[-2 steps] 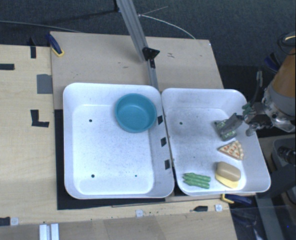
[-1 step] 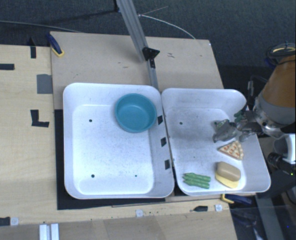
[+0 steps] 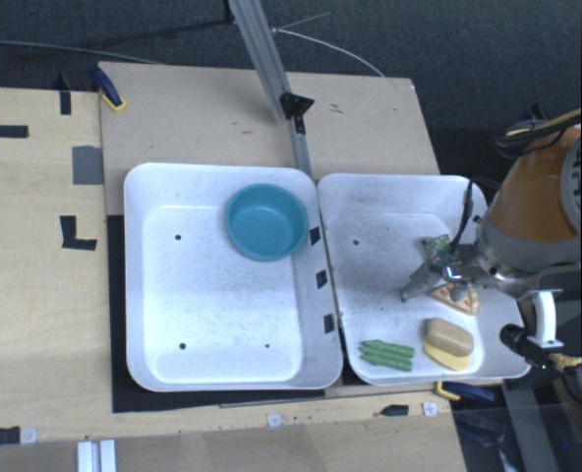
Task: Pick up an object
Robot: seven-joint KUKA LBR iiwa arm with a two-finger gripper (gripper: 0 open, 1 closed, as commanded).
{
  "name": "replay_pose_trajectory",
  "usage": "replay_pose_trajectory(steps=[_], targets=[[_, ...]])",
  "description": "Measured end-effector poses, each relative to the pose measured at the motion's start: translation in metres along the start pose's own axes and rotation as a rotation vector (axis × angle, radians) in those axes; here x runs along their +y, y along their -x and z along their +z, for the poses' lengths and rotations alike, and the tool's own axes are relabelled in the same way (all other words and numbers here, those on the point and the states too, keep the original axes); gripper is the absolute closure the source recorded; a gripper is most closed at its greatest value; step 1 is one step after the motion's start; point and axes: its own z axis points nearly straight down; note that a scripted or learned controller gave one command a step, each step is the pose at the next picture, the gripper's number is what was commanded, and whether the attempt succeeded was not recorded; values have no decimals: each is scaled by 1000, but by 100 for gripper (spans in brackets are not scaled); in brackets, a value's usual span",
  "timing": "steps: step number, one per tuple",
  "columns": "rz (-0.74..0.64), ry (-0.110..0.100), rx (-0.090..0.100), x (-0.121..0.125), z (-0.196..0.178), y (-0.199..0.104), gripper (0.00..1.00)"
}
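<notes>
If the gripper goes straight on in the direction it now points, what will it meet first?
The gripper points left and slightly down over the right bin. Its line probably meets that bin's bare white floor first, ahead of the divider; the green beans and sandwich lie aside. Height is unclear from this view.

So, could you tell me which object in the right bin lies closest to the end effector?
The pizza slice, directly beside the end effector; the tan sandwich and green beans lie farther toward the bin's near edge.

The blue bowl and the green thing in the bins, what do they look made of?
The blue bowl looks like moulded plastic: one even colour, smooth matte surface, thick rounded rim. The green thing is probably a plastic toy vegetable, perhaps beans: uniform green with ridged strands, though it is too small to be sure.
</notes>
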Motion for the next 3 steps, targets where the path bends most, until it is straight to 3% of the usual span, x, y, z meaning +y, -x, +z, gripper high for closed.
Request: replay_pose_trajectory(steps=[1, 2, 3], targets=[[0, 3, -2, 2, 62, 5, 0], [-1, 4, -2, 3, 49, 4, 100], [0, 8, -2, -7, 1, 1, 100]])
